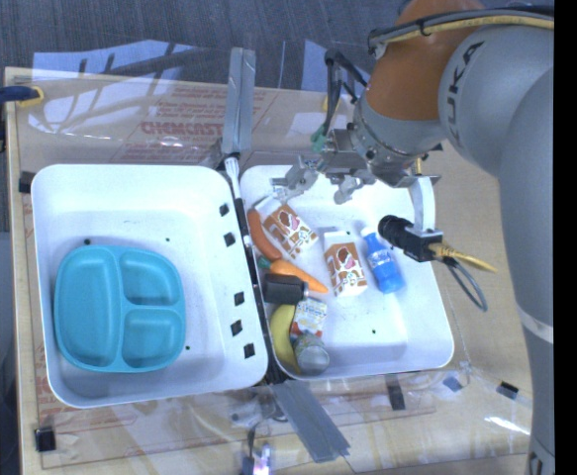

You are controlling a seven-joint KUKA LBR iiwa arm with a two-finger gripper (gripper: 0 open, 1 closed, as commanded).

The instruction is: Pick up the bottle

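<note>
the small blue plastic bottle with a white cap (381, 263) lies on its side in the right-hand shallow white bin (422, 349), long axis running near to far — just nearer than the two-finger gripper (330, 179), which hovers spread open, gripping nothing, beyond its cap.

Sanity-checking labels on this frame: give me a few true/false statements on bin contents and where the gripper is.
1. The blue bottle lies in the right bin. True.
2. The gripper holds the bottle. False: it sits above the bin's far edge, apart from the bottle.
3. The blue divided plate is in the left bin. True.
4. The carrot lies on the plate. False: it is in the right bin.
</note>
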